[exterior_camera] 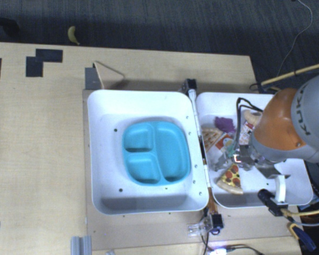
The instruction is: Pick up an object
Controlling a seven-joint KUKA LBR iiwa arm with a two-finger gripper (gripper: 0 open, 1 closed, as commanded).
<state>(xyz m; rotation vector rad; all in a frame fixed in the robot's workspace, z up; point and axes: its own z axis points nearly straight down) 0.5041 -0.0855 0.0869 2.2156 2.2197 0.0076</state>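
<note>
Blue divided tray sits in your left bin. Gripper is low in the right bin, pizza slice touching at its 6 o'clock, purple piece at 12; can't tell finger state.

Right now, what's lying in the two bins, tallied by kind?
Blue divided trays: 1, tray in the left bin
Pizza slices: 2, and in the right bin
Purple pieces: 1
Total: 4 visible; the arm hides more.
</note>
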